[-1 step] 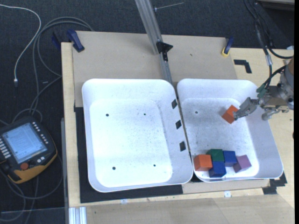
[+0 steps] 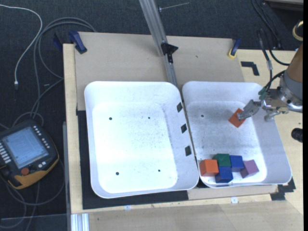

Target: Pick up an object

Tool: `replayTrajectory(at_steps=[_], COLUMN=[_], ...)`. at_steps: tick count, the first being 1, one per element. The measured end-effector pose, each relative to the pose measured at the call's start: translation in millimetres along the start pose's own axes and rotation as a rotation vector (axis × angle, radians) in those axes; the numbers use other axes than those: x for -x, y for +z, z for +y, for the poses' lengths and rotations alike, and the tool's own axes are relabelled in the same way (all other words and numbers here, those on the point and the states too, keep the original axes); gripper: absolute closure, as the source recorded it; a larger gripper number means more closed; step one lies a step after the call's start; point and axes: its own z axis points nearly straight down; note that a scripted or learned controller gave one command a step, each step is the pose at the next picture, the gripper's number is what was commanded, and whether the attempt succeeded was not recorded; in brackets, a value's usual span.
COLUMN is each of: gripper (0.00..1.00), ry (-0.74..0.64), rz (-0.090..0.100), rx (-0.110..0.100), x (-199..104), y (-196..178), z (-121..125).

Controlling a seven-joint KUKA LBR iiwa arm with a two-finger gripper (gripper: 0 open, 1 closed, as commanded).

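My gripper (image 2: 244, 113) reaches in from the right over the right bin (image 2: 274, 143). A red-orange block (image 2: 236, 119) sits tilted between its fingertips, and the fingers are shut on it. The block looks raised off the bin floor, near the bin's middle. Several more blocks lie clustered at the bin's front edge: an orange one (image 2: 209, 167), a green one (image 2: 222, 159), two blue ones (image 2: 236, 162) (image 2: 224, 174) and a purple one (image 2: 250, 167).
The left bin (image 2: 96, 129) stands beside the right one, joined by black clips (image 2: 183, 128). A metal pole (image 2: 153, 18) rises from the bench behind the bins. A teach pendant (image 2: 24, 150) and cables lie on the floor at left.
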Motion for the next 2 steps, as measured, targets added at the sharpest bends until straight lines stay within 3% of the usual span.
replayTrajectory(at_steps=[1,2], gripper=[0.00,0.00], ry=[-0.005,-0.002], rz=[-0.002,0.001], rx=[0.005,0.002], x=[14,1], y=[106,102], z=[77,50])
